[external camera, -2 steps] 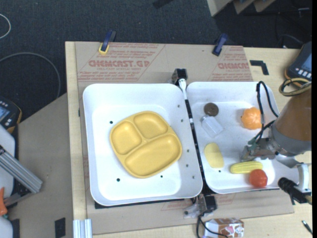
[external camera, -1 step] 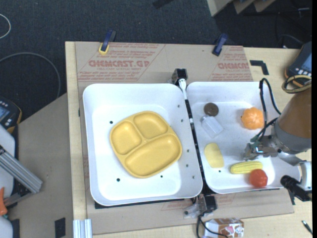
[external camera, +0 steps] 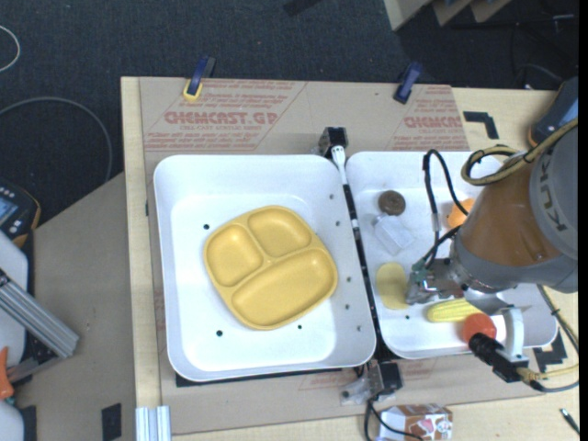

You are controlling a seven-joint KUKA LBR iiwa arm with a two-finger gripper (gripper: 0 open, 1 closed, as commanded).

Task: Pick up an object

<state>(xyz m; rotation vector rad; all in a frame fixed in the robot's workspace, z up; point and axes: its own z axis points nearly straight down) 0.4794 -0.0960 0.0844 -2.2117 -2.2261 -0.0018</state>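
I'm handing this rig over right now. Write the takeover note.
Pincer: low in the right bin, over the pale yellow piece; grip state unclear.
Right bin things: brown round piece, clear plastic piece, yellow banana-like piece, red-orange piece.
Left bin: yellow divided plate.
Done: nothing visibly lifted.
Left: grasp and raise one object.

Orange object (external camera: 457, 214) half behind arm (external camera: 514, 237)

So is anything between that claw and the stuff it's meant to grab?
Nothing visible. The tool sits low in the right bin, right beside a pale yellow piece, with a yellow object just past it. A brown disc lies farther back, apart.
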